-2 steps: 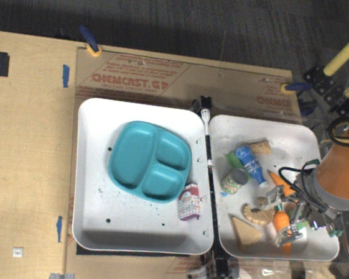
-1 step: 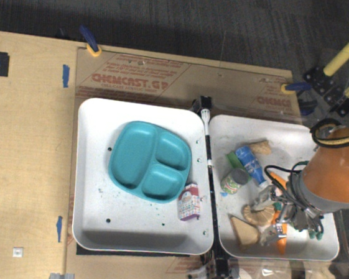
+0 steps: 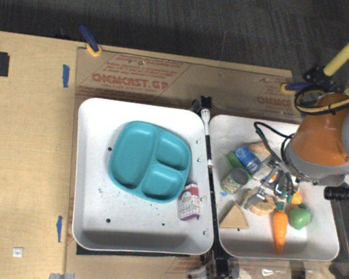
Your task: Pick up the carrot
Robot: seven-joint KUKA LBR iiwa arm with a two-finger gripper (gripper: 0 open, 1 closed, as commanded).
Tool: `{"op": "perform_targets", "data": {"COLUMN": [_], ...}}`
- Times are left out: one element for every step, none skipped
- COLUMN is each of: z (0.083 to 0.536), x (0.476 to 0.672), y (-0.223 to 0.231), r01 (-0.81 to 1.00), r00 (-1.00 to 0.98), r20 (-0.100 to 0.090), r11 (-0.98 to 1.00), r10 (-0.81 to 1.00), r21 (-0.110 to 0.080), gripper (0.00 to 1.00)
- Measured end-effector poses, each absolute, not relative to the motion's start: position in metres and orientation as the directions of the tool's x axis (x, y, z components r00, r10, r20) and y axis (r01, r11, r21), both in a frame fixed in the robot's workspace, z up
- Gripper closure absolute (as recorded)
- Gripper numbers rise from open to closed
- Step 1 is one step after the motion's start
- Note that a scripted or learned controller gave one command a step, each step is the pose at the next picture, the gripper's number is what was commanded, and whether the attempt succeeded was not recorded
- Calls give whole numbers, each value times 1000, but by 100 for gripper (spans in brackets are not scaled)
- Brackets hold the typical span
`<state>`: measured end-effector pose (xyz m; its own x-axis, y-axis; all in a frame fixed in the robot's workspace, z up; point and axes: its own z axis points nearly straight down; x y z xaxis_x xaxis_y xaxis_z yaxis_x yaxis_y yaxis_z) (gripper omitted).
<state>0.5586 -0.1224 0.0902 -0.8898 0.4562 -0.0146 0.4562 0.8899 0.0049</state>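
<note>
I see the gripper (image 3: 267, 191) low in the right bin (image 3: 324, 250), over a jumble of small items — can't tell its state. Carrot (image 3: 279, 227) lies just beside it, nearer the front wall, not held: orange, tapered, long axis roughly front-to-back, tip toward the front rim. Green piece (image 3: 300, 217) touches its right side. Arm (image 3: 321, 140) reaches in from the right, orange band up.

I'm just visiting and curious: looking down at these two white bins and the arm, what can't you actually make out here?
- The claw in the camera view: too small and tangled among cables and objects to read clearly.
- The carrot: its leafy top merges with a green item; whether they touch is unclear.
- The small packet beside the teal plate: its label is too blurred to read.
- Items under the arm's orange band: hidden by the arm.
</note>
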Motion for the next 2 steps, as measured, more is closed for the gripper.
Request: {"op": "perform_targets", "data": {"z": [90,90], "x": [488,562], "y": [-161,-137], "r01": [496,668], "r00": [-868,-744], "r20": [-11,-13], "r11": [868,744], "r10": [496,668], "r21": [3,6], "gripper": [0,0]}}
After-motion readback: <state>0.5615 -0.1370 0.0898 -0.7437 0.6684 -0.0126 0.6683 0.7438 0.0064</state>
